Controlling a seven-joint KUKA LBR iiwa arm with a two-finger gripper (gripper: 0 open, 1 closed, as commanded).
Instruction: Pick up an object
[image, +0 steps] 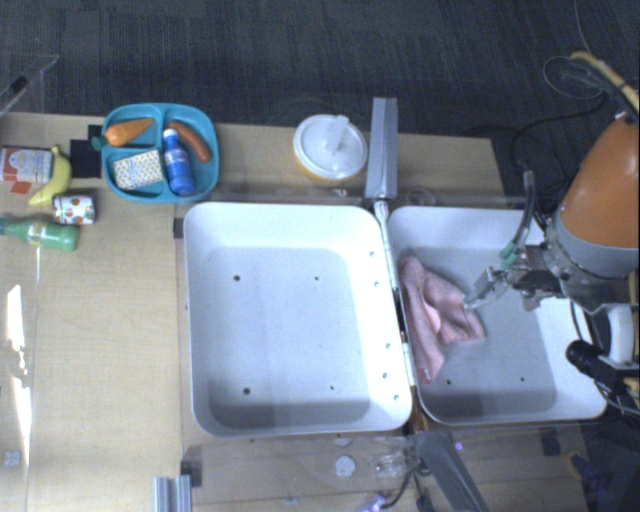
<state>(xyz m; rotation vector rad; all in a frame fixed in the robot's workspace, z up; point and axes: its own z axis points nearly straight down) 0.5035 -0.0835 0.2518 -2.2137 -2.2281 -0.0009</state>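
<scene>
**Arm at cloth, right bin**

Pink cloth (438, 315) bunched at 9 o'clock of right bin (520, 395). Gripper (487, 288) at cloth's 2 o'clock edge; open or closed, cannot tell. Soft, light, floppy: best pinch a raised fold.

One fixed camera looks down at a slant on both bins (283, 222).

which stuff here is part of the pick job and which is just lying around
Job: pink cloth in the right bin; gripper at its edge.

Lying about: left bin, blue tray of toy food, white lidded cup, banana, can, green bottle.
</scene>
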